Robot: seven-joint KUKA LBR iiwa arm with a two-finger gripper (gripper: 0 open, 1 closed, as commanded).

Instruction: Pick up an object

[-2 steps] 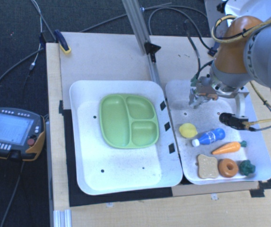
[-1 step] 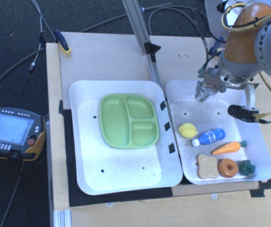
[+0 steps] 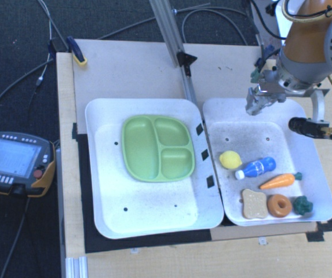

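Note:
The right bin [image 3: 235, 117] holds a yellow lemon [image 3: 230, 160], a blue bottle with a white cap [image 3: 256, 168], an orange carrot [image 3: 278, 181], a slice of toast [image 3: 254, 204], a brown donut [image 3: 280, 205] and a green broccoli piece [image 3: 302, 204]. My gripper [image 3: 259, 105] hangs above the far edge of the right bin, well behind all of these. Nothing shows between its fingers.
A green divided plate [image 3: 157, 147] lies in the left bin [image 3: 154, 213]. A metal pole [image 3: 168, 28] slants up from between the bins. A teach pendant [image 3: 15, 164] sits off the bench at left. A blue and yellow tool [image 3: 76, 52] lies at the bench's far left corner.

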